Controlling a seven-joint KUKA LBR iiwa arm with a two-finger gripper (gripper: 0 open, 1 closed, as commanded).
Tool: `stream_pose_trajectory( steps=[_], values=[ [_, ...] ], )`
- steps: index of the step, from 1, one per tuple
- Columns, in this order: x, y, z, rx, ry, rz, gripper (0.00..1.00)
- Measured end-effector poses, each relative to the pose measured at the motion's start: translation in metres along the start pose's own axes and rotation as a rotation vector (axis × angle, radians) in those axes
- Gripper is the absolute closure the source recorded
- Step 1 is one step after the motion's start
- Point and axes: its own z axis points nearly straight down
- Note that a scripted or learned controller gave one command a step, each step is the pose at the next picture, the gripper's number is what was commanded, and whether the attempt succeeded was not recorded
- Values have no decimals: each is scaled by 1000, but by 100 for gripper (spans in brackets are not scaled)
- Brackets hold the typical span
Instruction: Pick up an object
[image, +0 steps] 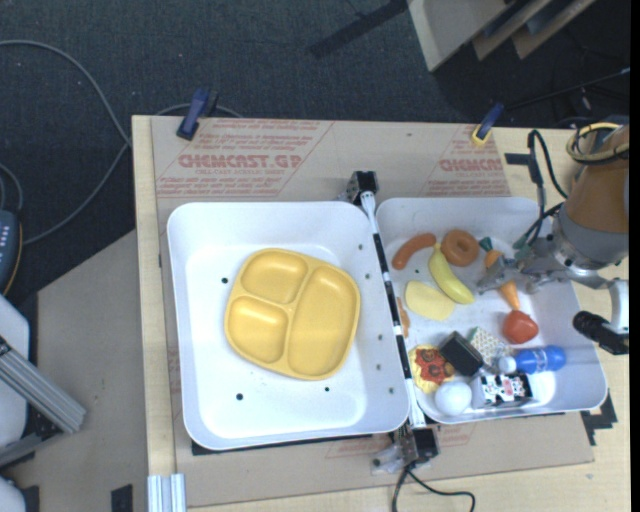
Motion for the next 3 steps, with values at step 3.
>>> stream_pose_trajectory(
  steps=[3],
  values=[
    [134, 52, -101, -8, -8, 1, 100]
  ],
)
